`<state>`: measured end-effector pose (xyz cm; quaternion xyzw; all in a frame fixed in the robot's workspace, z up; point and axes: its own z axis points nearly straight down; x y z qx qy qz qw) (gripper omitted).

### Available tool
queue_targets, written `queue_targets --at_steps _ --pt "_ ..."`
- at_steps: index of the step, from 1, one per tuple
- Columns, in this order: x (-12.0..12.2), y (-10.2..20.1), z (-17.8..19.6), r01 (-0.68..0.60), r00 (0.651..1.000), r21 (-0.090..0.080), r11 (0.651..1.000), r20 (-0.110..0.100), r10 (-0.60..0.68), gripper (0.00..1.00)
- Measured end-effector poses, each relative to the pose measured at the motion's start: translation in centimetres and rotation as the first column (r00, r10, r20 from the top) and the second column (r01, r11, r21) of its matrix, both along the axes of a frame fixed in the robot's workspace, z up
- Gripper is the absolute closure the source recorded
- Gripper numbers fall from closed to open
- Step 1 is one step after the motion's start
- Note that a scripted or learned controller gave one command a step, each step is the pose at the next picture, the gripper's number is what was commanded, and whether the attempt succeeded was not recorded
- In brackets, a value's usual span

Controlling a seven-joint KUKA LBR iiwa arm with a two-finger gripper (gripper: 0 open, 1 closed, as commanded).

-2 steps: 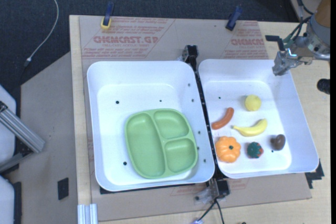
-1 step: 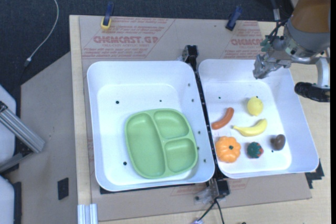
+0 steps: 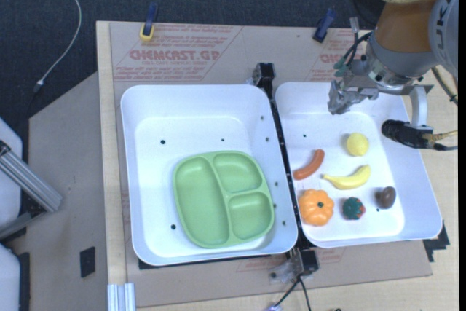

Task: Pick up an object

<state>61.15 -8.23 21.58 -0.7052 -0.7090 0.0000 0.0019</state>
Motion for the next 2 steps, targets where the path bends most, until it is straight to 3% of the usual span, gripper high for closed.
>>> queue_targets --at_steps 2 --pt "-0.3 10.2 1.8 -0.001 1.000 -0.001 1.000 0.005 0.001 1.00"
